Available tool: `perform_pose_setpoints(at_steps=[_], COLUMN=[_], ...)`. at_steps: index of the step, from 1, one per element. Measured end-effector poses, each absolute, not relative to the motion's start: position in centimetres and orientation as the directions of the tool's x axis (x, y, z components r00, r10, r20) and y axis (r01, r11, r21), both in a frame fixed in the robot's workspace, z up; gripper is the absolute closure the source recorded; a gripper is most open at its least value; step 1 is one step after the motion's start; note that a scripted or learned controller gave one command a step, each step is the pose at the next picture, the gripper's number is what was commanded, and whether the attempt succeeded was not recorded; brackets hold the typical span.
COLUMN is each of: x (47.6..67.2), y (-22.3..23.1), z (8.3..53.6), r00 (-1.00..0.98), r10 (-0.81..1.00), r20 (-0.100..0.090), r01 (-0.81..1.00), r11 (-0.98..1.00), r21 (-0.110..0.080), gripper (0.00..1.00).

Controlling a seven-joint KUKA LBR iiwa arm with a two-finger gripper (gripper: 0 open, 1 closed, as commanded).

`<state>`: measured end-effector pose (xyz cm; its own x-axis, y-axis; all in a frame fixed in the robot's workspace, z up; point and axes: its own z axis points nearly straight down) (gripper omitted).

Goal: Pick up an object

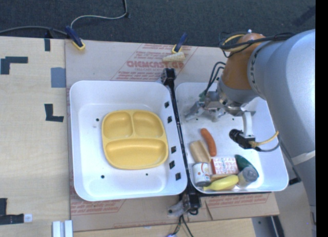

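Cardboard and pale wood cover the bench [31, 144], which carries two white bins side by side under the camera.

Nearest the camera, along the front wall of the right bin [271, 128], sits a crowded cluster: a banana [224, 182], a small carton [221, 166], a dark green bottle [246, 168] and a tin [201, 172], all touching or nearly so. Just behind them lie a bun [199, 151] and a red sausage [208, 139], side by side, both with their long axes running from the bin's back-left toward its front-right.

Further back, the gripper [197, 110] hangs low over the bin's bare rear floor, its fingers slightly spread with nothing between them. The sausage is the nearest object to it, lying toward the front of the bin and a little to the right; a grasp would probably need the fingers to straddle its short width.

In the left bin [82, 128], a yellow divided plate [135, 139] rests on the floor, well apart from the arm.
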<state>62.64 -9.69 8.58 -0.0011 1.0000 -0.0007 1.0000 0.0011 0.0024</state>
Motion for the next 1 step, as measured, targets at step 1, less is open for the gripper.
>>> perform_pose_setpoints(at_steps=[1], x=[58.78], y=[-10.40], z=[8.64], r00=[-0.001], r10=[1.000], r20=[-0.002], r01=[1.000], r11=[0.001], r21=[0.004], gripper=[0.00])
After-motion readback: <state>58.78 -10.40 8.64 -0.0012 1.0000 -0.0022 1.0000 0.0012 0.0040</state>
